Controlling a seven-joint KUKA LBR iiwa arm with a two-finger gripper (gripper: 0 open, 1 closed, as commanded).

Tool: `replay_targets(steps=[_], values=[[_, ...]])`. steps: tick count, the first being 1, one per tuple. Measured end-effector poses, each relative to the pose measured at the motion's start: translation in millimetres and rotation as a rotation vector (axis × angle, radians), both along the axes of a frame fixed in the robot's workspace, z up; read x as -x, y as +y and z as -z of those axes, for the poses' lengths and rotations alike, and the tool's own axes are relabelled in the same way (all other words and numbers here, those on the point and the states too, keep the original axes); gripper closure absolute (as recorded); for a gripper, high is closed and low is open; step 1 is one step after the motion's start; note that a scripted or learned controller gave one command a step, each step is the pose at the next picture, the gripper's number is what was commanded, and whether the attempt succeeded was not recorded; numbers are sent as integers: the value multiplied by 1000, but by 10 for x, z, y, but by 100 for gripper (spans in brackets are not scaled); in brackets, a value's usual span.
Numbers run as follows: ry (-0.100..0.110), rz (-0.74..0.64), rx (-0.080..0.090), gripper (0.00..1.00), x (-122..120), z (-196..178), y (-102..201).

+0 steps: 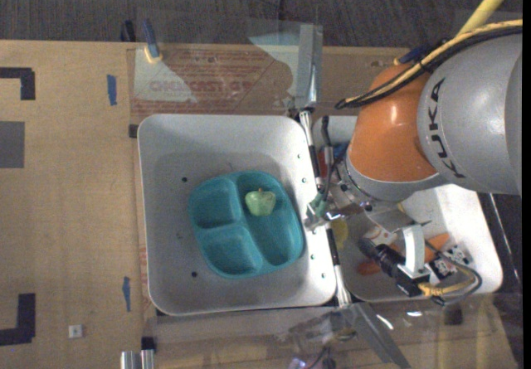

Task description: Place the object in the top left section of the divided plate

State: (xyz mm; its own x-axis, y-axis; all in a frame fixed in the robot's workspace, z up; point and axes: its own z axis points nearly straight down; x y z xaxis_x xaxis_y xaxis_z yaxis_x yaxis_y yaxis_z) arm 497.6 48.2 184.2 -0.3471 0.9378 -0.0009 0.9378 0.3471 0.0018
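Hanging over the wall between the two bins, the gripper (319,211) sat low and close to the rim; I could not tell if it was open or closed, and I saw nothing held in it. At its 9 o'clock, a little way off and not touching it, the small green object (260,201) lay in the teal divided plate (236,253); it was in the section at the plate's 1 o'clock, just beside the ridge that splits the sections. The plate lay in the middle of the left bin (166,160); the right bin (488,269) was under the big grey arm (473,110), with an orange thing (438,241) inside.

I think the drop was likely done, though I was not sure this was the right section; to do it well, the gripper should go straight up first, so it does not bump the bin wall or nudge the plate; if the object must go to the 10 o'clock section, come down right over it, grab it softly, and lift it clear over the ridge.
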Motion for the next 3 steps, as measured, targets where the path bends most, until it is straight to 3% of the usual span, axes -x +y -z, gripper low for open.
replay_targets(steps=[1,2,3], values=[[4,12,0,100,184,-51,-193],[-1,-20,0,100,174,-619,-638],[-4,-20,1,100,164,-717,-641]])
